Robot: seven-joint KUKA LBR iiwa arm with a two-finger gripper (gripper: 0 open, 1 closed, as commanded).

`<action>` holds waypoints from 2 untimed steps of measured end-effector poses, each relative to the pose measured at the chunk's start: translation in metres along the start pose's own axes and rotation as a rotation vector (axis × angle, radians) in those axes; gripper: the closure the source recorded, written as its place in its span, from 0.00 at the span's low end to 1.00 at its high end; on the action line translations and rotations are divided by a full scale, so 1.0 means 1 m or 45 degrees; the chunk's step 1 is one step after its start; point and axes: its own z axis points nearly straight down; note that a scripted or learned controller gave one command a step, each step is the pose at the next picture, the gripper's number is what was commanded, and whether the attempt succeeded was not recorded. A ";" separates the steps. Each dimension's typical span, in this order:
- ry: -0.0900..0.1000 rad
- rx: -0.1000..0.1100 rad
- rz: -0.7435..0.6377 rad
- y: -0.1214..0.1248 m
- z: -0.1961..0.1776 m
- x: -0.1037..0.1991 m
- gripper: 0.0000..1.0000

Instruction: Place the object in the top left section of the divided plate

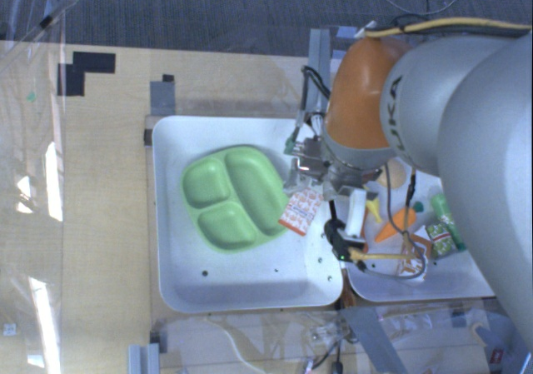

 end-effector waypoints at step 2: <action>0.000 0.001 -0.021 -0.053 -0.024 0.064 1.00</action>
